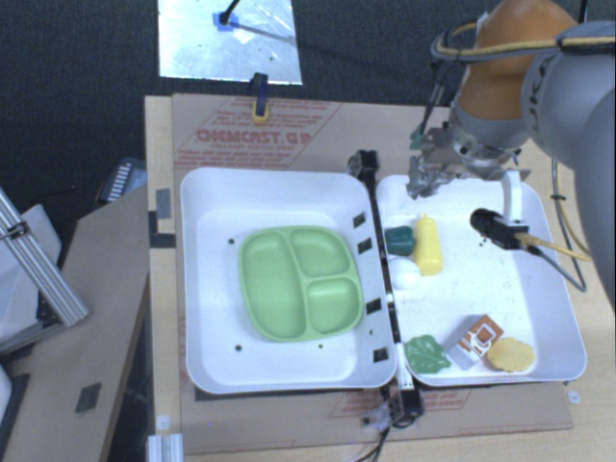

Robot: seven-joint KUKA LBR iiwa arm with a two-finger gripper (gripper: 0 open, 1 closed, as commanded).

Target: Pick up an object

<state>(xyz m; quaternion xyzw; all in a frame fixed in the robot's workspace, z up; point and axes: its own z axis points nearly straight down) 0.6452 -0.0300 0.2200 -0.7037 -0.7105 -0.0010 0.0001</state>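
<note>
My gripper (421, 183) hangs over the far left corner of the right bin (544, 287), with nothing visible between its fingers. Below it, near the bin's left wall, lie a yellow bottle (427, 244), a teal block (398, 240) and a white egg-like object (405, 275). At the bin's near end rest a green leafy toy (424, 354), a small brown-and-white box (475, 340) and a yellow round object (509, 354).
The left bin (207, 258) holds a green divided plate (296, 283). A black clamp (366, 164) sits at the far end of the divider between the bins. A black cable connector (498, 227) hangs over the right bin beneath the arm.
</note>
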